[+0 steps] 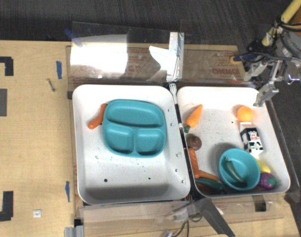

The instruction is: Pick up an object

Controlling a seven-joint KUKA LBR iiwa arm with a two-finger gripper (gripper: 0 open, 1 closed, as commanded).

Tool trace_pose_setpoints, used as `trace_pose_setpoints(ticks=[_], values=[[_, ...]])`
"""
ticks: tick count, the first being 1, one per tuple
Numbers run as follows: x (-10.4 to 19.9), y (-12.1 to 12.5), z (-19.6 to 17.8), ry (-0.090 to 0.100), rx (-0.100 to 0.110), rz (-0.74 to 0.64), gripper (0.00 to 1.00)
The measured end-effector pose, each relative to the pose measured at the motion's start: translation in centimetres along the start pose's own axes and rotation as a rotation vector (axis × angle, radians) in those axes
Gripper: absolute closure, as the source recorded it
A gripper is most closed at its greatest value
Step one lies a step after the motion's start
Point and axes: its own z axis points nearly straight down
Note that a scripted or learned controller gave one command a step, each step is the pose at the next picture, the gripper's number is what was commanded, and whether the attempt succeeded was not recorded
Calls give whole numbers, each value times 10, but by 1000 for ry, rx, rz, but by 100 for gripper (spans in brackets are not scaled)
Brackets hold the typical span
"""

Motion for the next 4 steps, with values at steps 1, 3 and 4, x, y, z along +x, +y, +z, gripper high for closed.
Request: trace_pose_setpoints(ticks=[1,3,4], values=[[48,-5,137,12,-4,6,0],[112,-24,171,-16,5,58,100],[113,-24,172,-15,4,58,0]])
